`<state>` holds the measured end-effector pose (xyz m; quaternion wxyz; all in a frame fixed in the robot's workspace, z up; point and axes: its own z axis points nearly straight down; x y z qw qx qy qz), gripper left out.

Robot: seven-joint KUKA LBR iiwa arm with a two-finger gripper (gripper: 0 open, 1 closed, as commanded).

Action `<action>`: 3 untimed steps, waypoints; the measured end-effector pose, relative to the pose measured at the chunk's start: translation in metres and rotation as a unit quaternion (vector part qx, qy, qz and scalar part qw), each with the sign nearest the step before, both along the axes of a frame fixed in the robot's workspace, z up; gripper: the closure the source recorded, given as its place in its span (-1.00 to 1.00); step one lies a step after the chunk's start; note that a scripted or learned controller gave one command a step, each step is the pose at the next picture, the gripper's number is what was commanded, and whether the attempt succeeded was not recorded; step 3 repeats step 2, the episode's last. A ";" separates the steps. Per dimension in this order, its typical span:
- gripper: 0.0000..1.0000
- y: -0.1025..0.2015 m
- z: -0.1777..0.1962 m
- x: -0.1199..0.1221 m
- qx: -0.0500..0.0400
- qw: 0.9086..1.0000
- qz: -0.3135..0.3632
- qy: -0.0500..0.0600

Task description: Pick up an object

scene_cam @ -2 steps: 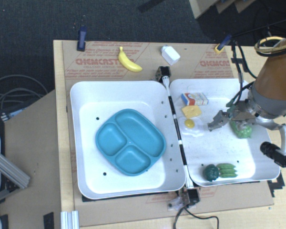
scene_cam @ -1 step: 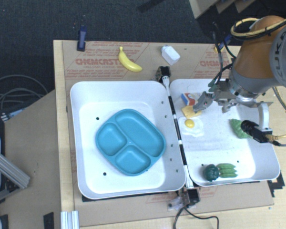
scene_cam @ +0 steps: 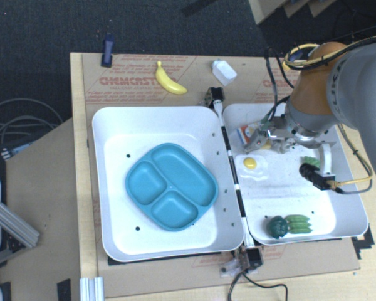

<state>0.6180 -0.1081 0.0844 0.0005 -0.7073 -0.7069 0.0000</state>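
Two bins, gripper (scene_cam: 258,138) low over the right bin (scene_cam: 351,199) near the fried egg (scene_cam: 250,165) — probably lining up; grip state hidden.

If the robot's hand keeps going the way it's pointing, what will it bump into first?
The hand points left and down into the right bin. Most likely it meets the bin floor near the toy fried egg first, though depth is hard to judge.
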 end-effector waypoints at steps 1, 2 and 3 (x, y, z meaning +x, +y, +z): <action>-1.00 0.015 0.001 0.049 0.000 1.000 0.001 -0.001; 1.00 0.015 0.011 0.050 -0.001 1.000 0.001 -0.003; 1.00 0.015 0.011 0.050 -0.001 1.000 0.001 -0.003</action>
